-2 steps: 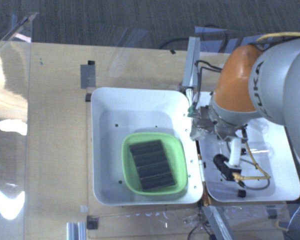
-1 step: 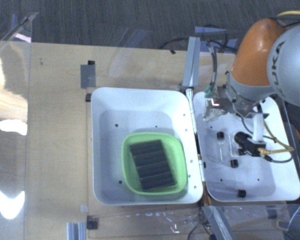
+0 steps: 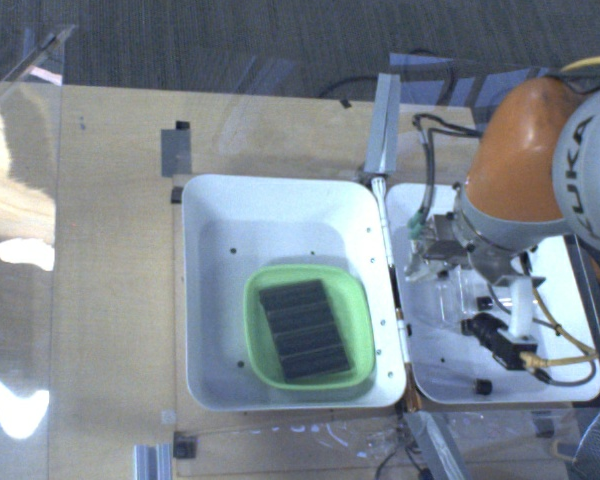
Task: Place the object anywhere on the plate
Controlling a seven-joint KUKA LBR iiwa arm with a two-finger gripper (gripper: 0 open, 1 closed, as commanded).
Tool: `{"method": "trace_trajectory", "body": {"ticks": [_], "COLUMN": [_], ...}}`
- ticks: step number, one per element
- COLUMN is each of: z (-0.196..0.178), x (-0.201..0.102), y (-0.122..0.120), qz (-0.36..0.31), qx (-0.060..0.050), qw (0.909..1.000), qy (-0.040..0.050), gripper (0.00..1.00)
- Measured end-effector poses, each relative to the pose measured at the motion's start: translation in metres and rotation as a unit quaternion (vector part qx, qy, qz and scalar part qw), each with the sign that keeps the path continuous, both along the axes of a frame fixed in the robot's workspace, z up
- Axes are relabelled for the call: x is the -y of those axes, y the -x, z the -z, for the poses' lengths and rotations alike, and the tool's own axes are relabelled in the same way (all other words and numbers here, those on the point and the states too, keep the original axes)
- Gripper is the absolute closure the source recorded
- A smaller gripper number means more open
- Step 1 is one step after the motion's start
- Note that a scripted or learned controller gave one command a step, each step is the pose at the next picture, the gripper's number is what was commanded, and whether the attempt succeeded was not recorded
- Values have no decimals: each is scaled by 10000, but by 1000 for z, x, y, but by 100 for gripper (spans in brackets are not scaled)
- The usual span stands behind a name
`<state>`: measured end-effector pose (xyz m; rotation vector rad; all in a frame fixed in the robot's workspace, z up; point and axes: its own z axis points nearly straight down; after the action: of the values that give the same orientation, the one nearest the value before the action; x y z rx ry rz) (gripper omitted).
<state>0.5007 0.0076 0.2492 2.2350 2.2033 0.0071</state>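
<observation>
Camera view, one frame. Two white bins side by side on the wooden bench: left bin at frame centre, right bin at lower right. One green plate sits in the left bin's lower half. One dark ribbed block lies flat on the plate, roughly centred, tilted a little. One arm, orange-banded, hangs over the right bin. Gripper sits low inside that bin; cannot tell how the jaws stand or whether anything is held.

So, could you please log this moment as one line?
arm: over right bin | hand: low in bin | dark ridged block: on green plate, left bin
</observation>
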Motion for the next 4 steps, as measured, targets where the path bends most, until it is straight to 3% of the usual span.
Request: {"method": "trace_trajectory", "body": {"ticks": [1, 2, 3, 4], "z": [65, 65, 54, 75], "x": [-43, -43, -43, -115], "y": [13, 13, 10, 13], "qz": [-261, -257, -268, -1480], "qx": [-10, -9, 17, -13], "qw": [9997, 9997, 9996, 9890], "qy": [1, 0, -6, 2], "gripper": [100, 0, 100, 100]}}
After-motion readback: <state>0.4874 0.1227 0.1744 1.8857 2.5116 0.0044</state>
